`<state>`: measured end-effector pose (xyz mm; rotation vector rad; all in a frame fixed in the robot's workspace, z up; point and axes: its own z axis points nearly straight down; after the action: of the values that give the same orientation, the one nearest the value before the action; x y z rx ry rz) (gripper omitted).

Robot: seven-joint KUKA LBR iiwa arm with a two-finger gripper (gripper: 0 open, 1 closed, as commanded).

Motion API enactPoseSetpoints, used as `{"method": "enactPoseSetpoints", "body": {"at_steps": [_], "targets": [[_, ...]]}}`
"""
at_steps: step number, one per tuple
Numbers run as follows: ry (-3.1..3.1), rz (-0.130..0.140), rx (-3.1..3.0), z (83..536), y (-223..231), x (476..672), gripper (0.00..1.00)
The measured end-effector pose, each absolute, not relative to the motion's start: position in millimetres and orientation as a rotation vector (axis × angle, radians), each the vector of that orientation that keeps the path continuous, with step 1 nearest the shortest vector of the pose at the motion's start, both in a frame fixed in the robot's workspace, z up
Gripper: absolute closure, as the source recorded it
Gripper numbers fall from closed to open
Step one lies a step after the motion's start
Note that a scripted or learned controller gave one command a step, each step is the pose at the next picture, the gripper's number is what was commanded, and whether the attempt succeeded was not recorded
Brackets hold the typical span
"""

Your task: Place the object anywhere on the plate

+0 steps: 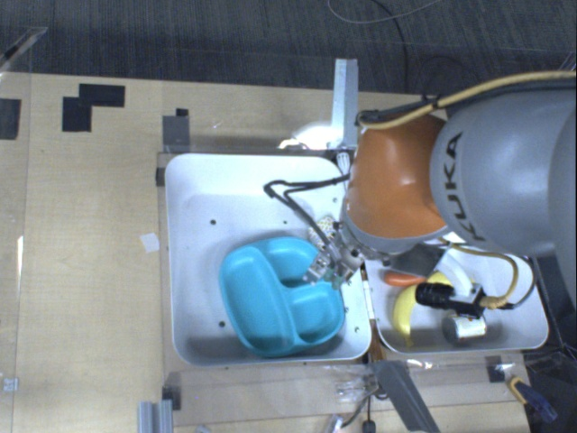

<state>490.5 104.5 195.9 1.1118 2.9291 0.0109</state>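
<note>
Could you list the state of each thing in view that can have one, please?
Blue plate: lying flat in the left bin, nothing visibly resting in its compartments.
Gripper: low over the plate's right edge; whether it holds anything cannot be told.
Yellow object: lying in the right bin, partly hidden by the arm.

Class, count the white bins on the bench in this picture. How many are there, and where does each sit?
2. The left bin holds the blue plate; the right bin, beside it, lies largely beneath the arm.
</note>
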Motion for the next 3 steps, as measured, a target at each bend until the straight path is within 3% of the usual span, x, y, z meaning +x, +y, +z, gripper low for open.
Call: {"method": "enactPoseSetpoints", "body": {"at_steps": [1,2,3], "targets": [[3.038,0.005,0.773,186.0,47.1,489.3,1.0],[3.037,0.006,0.774,186.0,47.2,489.2,0.0],[3.052,0.005,0.72,200.0,51.4,508.0,0.0]]}}
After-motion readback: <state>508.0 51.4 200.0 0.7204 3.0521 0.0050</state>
